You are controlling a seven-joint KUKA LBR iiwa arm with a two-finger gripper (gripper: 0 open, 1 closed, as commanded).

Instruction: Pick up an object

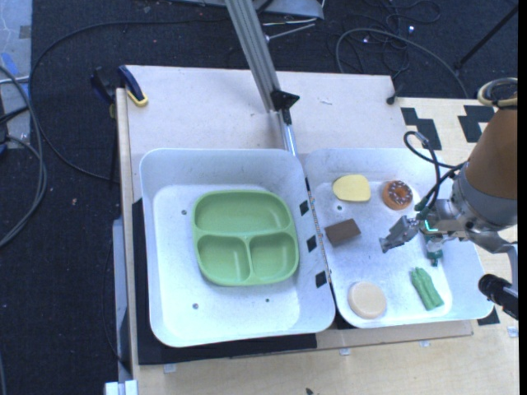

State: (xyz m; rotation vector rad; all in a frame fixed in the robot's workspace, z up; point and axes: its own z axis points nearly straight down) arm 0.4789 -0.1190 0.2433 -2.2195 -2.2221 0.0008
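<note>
The right bin (461, 303) holds several small items: a yellow piece (352, 188), a round red-brown donut-like piece (398, 193), a brown block (342, 232), a pale round disc (367, 299) and a green ridged piece (427, 288). My gripper (398, 234) hangs over the middle of this bin, right of the brown block and below the donut piece. Its dark fingers (392, 239) point left and down. I see nothing between them.
The left bin (160, 253) holds a green three-compartment tray (246, 237). A slanted metal pole (257, 48) rises from the seam between the bins. Cables lie on the dark floor behind the bench.
</note>
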